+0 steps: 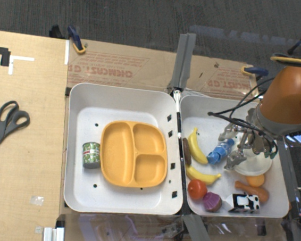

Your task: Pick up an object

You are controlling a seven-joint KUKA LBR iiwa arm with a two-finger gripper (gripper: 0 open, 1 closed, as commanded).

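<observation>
The metal two-finger gripper (234, 152) hangs open and empty, a small blue plastic bottle (219, 152) just beside it; next, seemingly, descend and close.

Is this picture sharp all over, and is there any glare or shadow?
Camera view: even, soft light; the yellow tray and scissors look sharp with faint shadows; the gripper over the right bin is a bit blurry; a pale sheen lies along the bottom edge.

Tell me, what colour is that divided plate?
Orange-yellow; the divided plate shows best in the camera view.
</observation>
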